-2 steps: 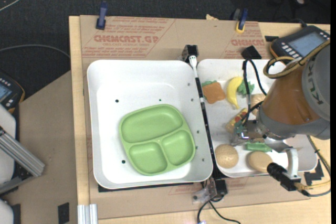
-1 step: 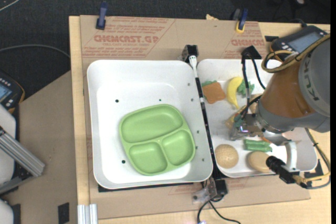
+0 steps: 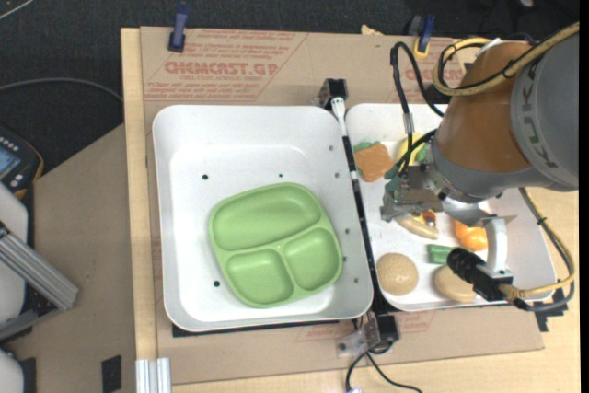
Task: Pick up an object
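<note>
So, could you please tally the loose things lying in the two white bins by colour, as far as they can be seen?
Green: 3, the divided plate, a piece at the bin's top, a small piece
Orange or brown: 2, the brown piece, the orange piece
Tan: 2, a round bun, a pale piece
Total: 7 visible; the arm may hide more.

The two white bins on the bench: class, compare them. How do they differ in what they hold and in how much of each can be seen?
The left bin holds one green divided plate; the right bin holds several small food items, including a round tan bun. The left bin lies fully in view; the right bin is partly covered by the arm. Both are shallow, white and side by side.
</note>
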### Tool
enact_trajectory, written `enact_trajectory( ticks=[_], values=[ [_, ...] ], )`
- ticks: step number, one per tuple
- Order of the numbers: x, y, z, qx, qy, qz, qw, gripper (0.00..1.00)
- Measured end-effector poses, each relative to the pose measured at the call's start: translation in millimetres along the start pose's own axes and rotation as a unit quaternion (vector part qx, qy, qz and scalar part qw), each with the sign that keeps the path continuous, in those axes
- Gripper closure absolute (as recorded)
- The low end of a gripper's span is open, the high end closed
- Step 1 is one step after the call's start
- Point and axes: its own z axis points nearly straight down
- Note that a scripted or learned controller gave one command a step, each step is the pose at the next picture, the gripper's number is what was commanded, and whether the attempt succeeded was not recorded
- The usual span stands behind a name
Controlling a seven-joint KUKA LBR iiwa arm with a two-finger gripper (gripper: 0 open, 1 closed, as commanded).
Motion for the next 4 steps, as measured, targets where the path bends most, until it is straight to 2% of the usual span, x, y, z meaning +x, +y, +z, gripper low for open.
enact_trajectory(
  ticks=[1,2,3,4],
  values=[
    [70.7,-14.6,6.4,0.007,0.0,0.001,1.0,1.0],
    [85.6,-10.4,-130.2,-0.002,0.0,0.003,1.0,1.0],
    [138.0,-9.0,-265.9,-0.004,0.002,0.001,1.0,1.0],
    [135.1,-9.4,-268.0,0.004,-0.002,0.004,1.0,1.0]
  ],
)
